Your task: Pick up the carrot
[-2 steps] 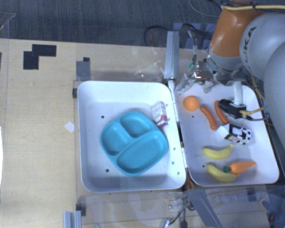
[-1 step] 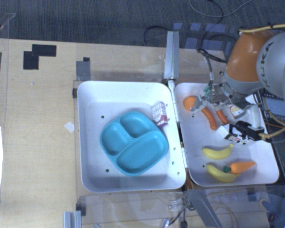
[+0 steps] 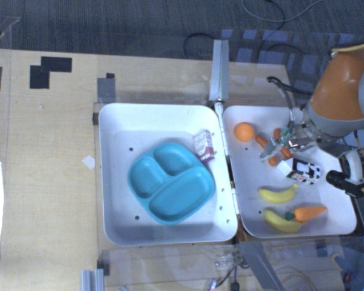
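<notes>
Left bin (image 3: 109, 180): you're seeing a blue divided plate (image 3: 171, 182), a wrapper (image 3: 204, 145) | Right bin (image 3: 249, 220): carrot (image 3: 309, 213) lying near the front edge, touching one of two bananas (image 3: 281, 220); orange (image 3: 244, 131) | hand (image 3: 279, 147) hovering mid-bin, fingers parted, holding nothing.

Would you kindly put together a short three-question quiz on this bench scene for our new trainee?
1. True or false: the carrot lies in the same bin as the blue divided plate.
2. What lies nearest the carrot? A) orange B) lower banana C) snack packet
3. Fill in: the gripper is over the ___ bin in the camera view.

Key:
1. False; the carrot is in the right bin, the plate in the left bin.
2. B
3. right
</notes>
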Robot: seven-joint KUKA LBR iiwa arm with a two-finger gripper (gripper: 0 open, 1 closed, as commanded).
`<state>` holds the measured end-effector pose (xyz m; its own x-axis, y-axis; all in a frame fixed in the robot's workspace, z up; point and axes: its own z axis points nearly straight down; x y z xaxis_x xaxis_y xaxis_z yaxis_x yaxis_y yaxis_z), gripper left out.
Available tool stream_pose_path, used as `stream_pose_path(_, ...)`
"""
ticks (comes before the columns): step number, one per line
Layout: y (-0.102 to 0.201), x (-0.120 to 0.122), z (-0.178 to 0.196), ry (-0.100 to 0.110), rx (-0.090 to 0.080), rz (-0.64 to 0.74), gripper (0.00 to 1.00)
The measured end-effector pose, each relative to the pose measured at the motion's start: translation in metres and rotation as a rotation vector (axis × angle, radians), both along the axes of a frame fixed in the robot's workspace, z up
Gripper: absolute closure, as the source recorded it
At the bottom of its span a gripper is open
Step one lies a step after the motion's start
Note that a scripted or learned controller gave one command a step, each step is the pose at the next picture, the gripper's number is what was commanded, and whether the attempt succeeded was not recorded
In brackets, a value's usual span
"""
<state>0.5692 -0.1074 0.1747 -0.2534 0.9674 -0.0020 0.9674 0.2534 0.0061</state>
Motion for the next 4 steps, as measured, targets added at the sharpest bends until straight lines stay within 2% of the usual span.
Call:
stream_pose_path(1,0.019,0.053,-0.067,0.002,0.003,-0.430,0.00)
stream_pose_path(2,0.018,0.101,-0.088,-0.001,0.002,-0.408,0.00)
stream_pose_path(3,0.019,0.104,-0.073,-0.009,0.002,-0.400,1.00)
stream_pose_path(4,0.081,0.101,0.012,0.000,0.004,-0.587,1.00)
